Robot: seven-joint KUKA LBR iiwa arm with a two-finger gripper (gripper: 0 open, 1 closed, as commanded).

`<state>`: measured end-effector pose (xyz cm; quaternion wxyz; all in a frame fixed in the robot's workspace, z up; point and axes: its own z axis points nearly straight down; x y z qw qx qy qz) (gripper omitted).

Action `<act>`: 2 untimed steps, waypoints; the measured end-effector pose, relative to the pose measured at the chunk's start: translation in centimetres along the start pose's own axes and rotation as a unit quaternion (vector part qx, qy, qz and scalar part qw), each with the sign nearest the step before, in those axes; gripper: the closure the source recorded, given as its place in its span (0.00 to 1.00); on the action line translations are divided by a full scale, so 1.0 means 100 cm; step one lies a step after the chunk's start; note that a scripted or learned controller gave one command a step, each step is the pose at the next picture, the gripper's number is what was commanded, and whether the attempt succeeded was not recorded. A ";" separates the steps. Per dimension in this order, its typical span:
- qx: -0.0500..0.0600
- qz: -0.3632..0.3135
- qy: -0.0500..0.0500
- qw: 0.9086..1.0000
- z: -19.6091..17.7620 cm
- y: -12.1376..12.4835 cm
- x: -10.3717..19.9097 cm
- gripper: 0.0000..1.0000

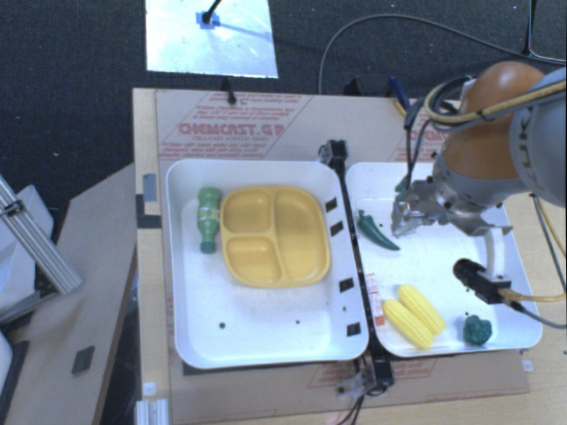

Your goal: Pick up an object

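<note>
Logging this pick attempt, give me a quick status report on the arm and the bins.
Gripper low over right bin, nothing visibly held. Green pepper just beside it, untouched. Two corn cobs and green piece nearer front, clear.

You are looking down on a pale wooden tabletop (106,237) set on dark speckled carpet (71,60). A brown sheet printed in red (235,124) covers the tabletop's far part. Beyond the far edge, a shiny metal plate (213,25) lies on the carpet, catching bright light. Off the left edge, an aluminium rail (35,246) runs aslant.
</note>
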<state>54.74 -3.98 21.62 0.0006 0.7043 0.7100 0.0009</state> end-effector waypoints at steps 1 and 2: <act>0.000 -0.001 0.001 1.000 0.003 0.013 0.055 1.00; 0.000 -0.002 0.001 1.000 -0.008 0.019 0.115 1.00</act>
